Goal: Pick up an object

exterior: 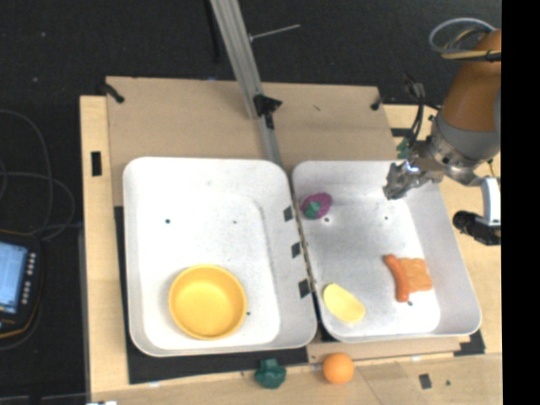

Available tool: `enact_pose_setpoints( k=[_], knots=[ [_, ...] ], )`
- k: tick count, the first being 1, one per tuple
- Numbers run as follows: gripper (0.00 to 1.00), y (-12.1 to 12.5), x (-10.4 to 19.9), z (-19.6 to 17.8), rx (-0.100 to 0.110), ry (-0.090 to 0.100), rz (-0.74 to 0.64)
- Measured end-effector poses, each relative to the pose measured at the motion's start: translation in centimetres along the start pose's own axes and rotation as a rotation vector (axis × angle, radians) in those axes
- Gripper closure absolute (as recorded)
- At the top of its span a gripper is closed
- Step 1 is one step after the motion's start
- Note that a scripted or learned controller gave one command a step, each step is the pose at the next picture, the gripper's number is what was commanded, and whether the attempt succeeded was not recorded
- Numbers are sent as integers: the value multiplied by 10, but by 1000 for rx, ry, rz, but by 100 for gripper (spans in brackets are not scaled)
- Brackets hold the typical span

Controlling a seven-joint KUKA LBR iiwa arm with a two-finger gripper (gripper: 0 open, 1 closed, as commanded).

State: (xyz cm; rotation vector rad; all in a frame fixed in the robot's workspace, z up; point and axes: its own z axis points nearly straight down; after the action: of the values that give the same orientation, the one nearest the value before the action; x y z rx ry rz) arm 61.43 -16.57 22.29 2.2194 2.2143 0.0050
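Observation:
My gripper [398,184] hangs over the upper right part of the right bin [363,226], with nothing visible between its fingers. In that bin lie a purple and green toy [316,205] near the upper left, a pale yellow piece [342,303] at the lower left, and an orange toy [407,276] at the right. The orange toy lies well below the gripper. A yellow bowl [207,301] sits in the lower part of the left bin [202,201].
An orange ball [338,368] and a dark green object [270,374] lie on the bench in front of the bins. A slanted metal rail [243,57] runs from the top down to the gap between the bins. A screen device [15,277] sits at the far left.

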Motion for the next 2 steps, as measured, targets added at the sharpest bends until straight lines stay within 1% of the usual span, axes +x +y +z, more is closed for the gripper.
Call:
enact_pose_setpoints(
  k=[1,2],
  knots=[
    [100,-2,-8,-48,0,0,0],
    [100,-1,-9,-69,3,1,-5]
  ],
)
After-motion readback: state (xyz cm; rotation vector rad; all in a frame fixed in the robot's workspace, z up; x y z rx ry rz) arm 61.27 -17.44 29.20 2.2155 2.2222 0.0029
